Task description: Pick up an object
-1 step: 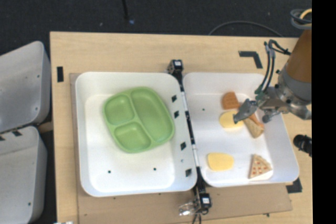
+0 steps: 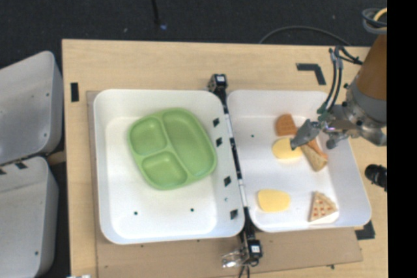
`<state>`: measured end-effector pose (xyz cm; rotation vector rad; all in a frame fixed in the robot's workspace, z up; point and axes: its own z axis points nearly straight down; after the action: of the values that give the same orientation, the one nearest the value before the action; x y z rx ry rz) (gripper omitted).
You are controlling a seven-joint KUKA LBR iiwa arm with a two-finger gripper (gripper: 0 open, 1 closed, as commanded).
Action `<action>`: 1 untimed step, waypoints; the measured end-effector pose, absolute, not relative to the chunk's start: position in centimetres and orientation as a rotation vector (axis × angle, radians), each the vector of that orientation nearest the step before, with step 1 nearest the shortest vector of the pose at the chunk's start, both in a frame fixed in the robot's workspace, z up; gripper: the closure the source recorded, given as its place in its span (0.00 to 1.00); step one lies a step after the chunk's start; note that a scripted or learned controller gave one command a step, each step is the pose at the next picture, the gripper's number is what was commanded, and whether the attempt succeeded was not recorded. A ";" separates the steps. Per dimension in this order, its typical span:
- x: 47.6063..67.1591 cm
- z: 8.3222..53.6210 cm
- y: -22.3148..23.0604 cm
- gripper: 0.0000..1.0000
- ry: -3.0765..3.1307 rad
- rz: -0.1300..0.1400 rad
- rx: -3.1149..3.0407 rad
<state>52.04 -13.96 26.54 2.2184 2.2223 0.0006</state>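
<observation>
Reading this as mid-attempt: nothing is lifted yet as far as I can see. The gripper [image 2: 315, 135] sits low in the right bin [image 2: 260, 111], toward its far right side, with its dark fingers spread fairly wide over a tan wedge [image 2: 315, 156] and just beside a pale yellow round [image 2: 286, 150]; nothing is clearly pinched between them, so I count no grasp. Still left, in my judgement: close on one item, then raise it clear. Right bin contents: a brown-orange piece [image 2: 285, 125] near the far edge, touching or nearly touching the yellow round below it; a second yellow piece [image 2: 273, 200] near the near edge; a pizza slice [image 2: 322, 208] in the near right corner. Left bin [image 2: 111, 211] holds a green tray [image 2: 172, 148] with three compartments, lying about centre, nothing in it that I can make out. The likeliest target looks like the wedge or the round, being closest to the fingers.
</observation>
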 end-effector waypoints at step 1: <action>51.2 21.9 -14.3 0.00 2.222 -0.003 2.222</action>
<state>51.24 -14.29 21.90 2.2218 2.2217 -0.0033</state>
